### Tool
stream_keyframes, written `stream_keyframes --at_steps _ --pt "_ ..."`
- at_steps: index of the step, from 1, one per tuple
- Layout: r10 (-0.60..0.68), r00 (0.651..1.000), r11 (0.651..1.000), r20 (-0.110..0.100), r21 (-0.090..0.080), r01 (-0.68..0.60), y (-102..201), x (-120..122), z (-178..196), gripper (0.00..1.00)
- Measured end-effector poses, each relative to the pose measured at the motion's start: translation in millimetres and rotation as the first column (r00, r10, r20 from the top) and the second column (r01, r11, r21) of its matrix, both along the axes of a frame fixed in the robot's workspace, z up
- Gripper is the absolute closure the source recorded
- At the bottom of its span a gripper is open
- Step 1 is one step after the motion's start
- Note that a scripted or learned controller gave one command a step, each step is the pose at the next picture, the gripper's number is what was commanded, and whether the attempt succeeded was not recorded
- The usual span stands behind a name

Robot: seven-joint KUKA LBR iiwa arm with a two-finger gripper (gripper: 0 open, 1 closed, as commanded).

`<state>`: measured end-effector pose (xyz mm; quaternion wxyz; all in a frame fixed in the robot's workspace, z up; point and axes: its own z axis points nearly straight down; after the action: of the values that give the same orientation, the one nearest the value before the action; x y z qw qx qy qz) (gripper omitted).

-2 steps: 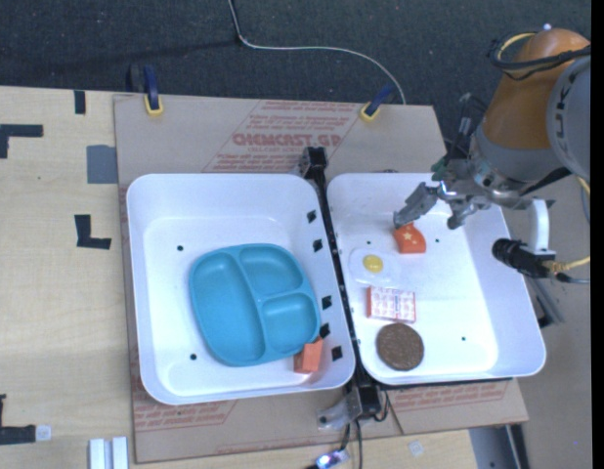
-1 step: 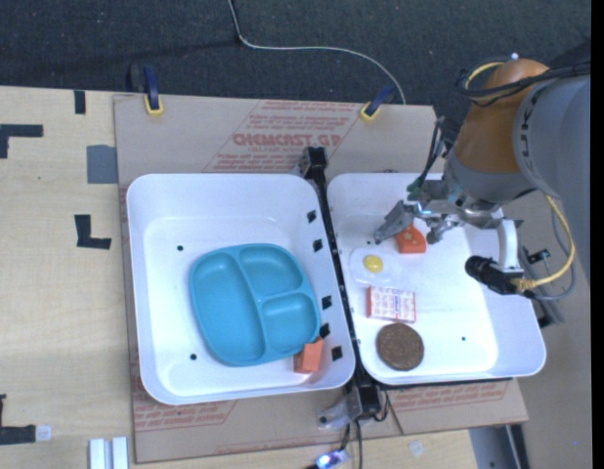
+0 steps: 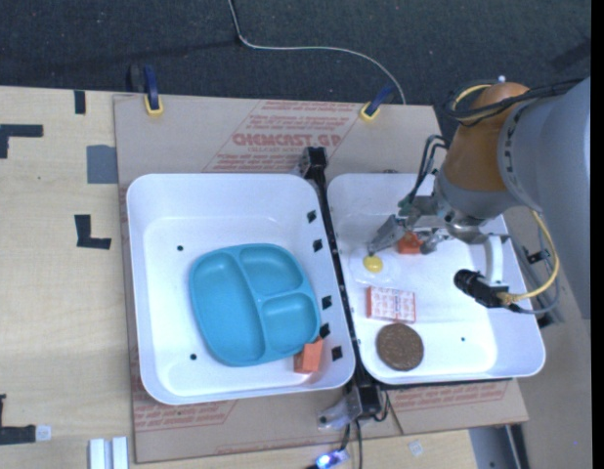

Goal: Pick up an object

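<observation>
Claw low in right bin, right by small orange piece near yellow ball. Open/closed: can't tell. No grasp visible, so pick and lift prob. still left.

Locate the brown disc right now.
The brown disc lies in the right bin, near its front edge, just below the red-and-white packet.

Robotics lab – clamped cardboard sheet, twin white bins; taped bench, trailing cable
</observation>
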<state>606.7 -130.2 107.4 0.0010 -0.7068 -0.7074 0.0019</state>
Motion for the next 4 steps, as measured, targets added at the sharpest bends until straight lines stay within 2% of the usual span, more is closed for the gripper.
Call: stream_keyframes --at_steps 1,3,4 --pt "0.002 1.0 1.0 0.004 0.001 -0.002 1 1 12 1.0" --pt "0.002 1.0 1.0 0.009 0.001 -0.002 -3 -7 118 1.0" --pt "0.001 1.0 1.0 0.006 0.001 -0.001 -2 -6 144 1.0"
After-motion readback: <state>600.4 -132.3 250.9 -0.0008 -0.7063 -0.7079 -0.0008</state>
